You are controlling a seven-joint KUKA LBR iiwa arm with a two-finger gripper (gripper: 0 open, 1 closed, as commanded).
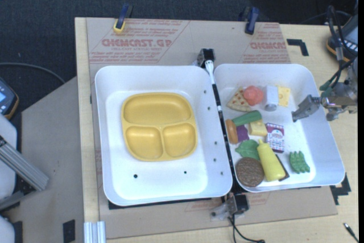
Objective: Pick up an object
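Observation:
The right bin (318, 139) holds a cluster of toy foods. Among them are a pizza slice (238, 101), a red tomato (253, 94), a grey cylinder (272, 98) and a yellow cheese block (283, 95). Lower down lie a green pickle (246, 119), a small printed box (275, 138), a yellow bottle (271, 161), a brown round patty (249, 172) and a green bumpy piece (299, 161). My gripper (307, 107) hangs over the bin's bare right side. It is to the right of the cheese block and apart from every toy.
The left bin (108, 122) holds a yellow divided plate (160, 125). Both bins rest on a cardboard-covered bench (148, 42) with clamps at its far edge. A black hinge strip (217, 111) runs between the bins. Cables lie at the front edge.

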